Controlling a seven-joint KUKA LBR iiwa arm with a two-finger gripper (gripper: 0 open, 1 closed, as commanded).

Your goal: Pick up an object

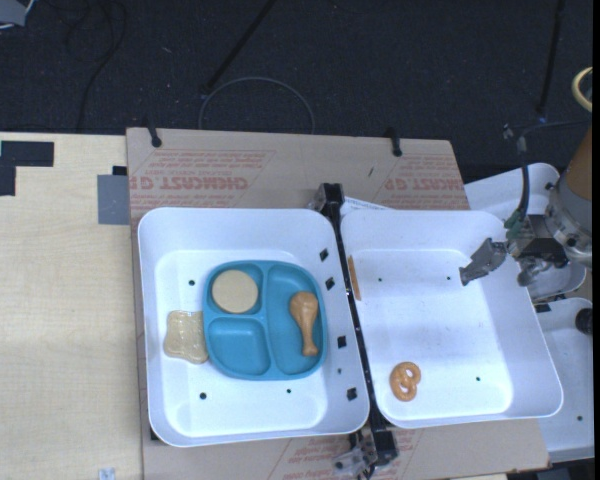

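White plastic bins hold the objects. The gripper [495, 258] hangs over the right bin [525, 393] edge, holding nothing; its opening cannot be told. The pretzel [406, 380] lies below, well apart. Approach seems the step; next, descending over it.

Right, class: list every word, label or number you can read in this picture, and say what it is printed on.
"GIANCRAFT" or similar, red, upside down, blurred, spelling uncertain: cardboard sheet behind the left bin.
The same red print, cut off by the right bin: cardboard near.
Faint red print on the cardboard's front edge: too blurred to read.
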